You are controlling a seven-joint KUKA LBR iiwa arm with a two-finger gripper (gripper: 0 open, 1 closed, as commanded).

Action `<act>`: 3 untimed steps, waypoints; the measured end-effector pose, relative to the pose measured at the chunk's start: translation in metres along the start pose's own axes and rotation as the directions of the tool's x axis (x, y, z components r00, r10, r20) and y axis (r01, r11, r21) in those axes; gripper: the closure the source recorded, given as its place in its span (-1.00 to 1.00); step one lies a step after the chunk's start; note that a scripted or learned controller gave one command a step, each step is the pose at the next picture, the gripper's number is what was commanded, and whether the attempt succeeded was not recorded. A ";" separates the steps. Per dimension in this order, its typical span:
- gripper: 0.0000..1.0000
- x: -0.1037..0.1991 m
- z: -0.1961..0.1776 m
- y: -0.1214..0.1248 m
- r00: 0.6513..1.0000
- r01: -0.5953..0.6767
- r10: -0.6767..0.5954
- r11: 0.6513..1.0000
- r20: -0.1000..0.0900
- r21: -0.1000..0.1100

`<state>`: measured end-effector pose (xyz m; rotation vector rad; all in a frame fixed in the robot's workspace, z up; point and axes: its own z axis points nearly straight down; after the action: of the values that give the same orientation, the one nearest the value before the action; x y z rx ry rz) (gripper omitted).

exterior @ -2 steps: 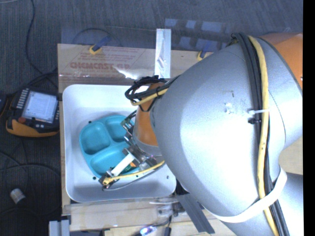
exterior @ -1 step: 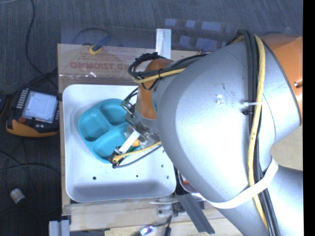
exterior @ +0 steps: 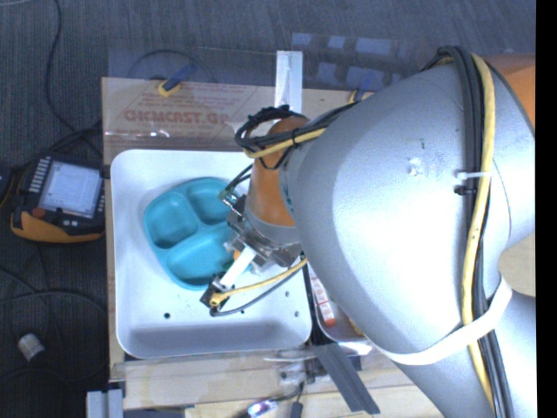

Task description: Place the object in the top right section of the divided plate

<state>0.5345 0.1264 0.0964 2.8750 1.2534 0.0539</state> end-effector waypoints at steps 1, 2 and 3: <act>-1.00 -0.003 0.004 -0.002 1.000 -0.001 0.001 1.000 0.011 0.008; 1.00 -0.002 -0.005 -0.002 1.000 0.001 -0.001 1.000 0.010 0.010; 1.00 0.035 0.003 -0.026 1.000 -0.001 0.001 1.000 0.020 -0.002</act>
<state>0.5389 0.1697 0.0942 2.8668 1.2479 0.0268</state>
